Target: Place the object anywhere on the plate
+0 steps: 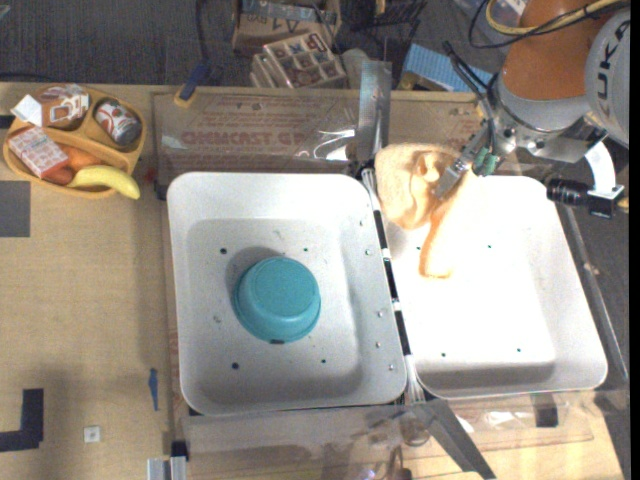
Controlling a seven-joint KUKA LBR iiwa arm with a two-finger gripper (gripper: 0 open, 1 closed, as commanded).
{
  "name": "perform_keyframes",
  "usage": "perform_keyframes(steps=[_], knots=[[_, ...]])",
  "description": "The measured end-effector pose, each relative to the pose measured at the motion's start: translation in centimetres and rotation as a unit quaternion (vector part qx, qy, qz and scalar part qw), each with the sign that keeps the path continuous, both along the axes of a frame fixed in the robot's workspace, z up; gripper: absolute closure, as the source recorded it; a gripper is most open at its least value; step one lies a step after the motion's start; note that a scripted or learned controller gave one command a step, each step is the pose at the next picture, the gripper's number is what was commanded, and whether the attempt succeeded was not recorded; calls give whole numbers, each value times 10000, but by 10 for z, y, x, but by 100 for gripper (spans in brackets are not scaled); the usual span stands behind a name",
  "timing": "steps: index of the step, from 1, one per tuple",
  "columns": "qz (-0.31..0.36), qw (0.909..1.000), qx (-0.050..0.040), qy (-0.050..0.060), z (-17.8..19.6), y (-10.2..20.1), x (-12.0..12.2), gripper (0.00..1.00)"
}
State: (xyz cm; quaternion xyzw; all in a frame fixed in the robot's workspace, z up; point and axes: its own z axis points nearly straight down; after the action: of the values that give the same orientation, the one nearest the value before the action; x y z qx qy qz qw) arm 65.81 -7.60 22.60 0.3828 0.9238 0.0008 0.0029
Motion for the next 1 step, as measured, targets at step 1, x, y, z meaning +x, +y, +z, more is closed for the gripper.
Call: perform_keyframes(steps=[1], knots=[[1982,9802,0,16,-8,49,-21,100]])
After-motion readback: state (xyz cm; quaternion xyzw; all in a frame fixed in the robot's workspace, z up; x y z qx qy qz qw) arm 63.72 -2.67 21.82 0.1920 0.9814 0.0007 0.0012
